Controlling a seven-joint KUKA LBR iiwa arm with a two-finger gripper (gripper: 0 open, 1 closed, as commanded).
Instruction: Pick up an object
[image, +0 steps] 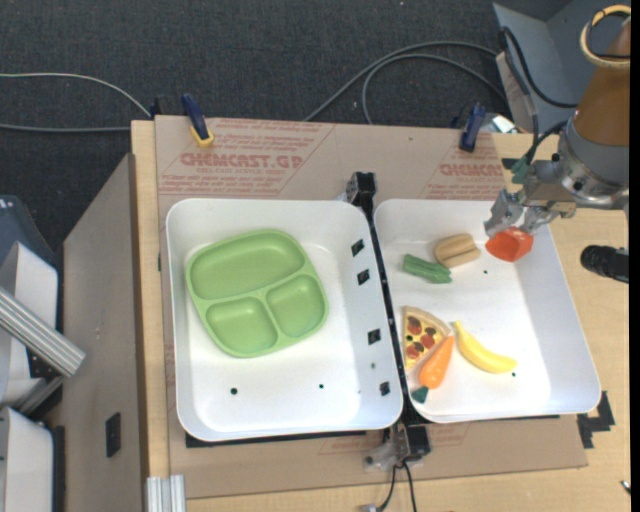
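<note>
The gripper (520, 222) is seen low over the far right part of the right bin (560, 330), with a red object (510, 245) directly beneath its tip; whether the red object is clamped or merely lies under the gripper cannot be told, and the state of the hand cannot be read from this view. The pick is therefore judged unconfirmed: an object has been reached, but a lift is not shown. Other candidates are left in the same bin: a tan bread roll (455, 249) just beside a green pod (427, 268), and, nearer the front, a pizza slice (422, 330), a carrot (436, 364) and a banana (484, 351) lying close together. The red object is placed near the bin's far right wall, so little room is offered on that side, while open floor is found toward the bin's middle. A green divided plate (257, 291) is held in the left bin (200, 390).
</note>
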